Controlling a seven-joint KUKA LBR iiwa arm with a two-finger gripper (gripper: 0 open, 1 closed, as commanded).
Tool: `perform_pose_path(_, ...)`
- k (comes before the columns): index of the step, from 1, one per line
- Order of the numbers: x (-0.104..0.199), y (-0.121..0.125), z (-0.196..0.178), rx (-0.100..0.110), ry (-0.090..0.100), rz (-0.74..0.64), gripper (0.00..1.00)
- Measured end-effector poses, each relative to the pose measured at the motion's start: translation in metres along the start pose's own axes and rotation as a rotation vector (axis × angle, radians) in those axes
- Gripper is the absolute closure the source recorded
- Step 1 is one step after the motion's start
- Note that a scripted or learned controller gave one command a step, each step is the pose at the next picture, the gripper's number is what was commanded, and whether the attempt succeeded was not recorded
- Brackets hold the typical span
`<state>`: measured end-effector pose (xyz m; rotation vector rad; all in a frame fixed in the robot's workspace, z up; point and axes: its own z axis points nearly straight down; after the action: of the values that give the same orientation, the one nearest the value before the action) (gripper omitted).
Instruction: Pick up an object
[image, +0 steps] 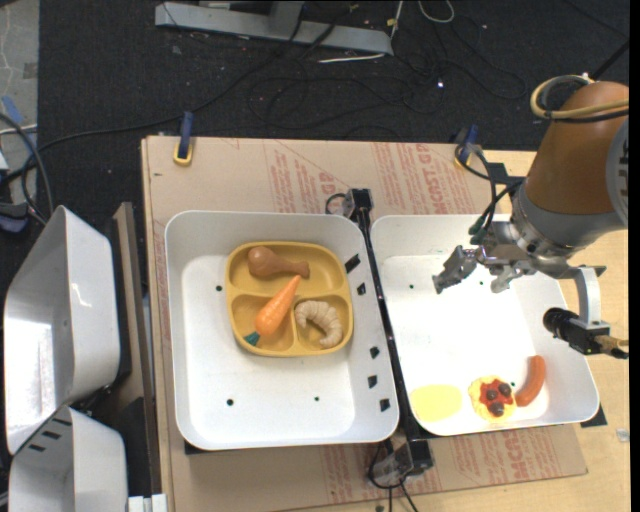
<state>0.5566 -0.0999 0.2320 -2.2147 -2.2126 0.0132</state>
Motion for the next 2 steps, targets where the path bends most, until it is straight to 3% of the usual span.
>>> perform_pose_path(1,0.000,0.002,-0.007,-0.013,-0.002,-0.002,0.00)
perform_pose_path(2,-0.002,-0.006,0.041,-0.010,-0.001,0.001,0.00)
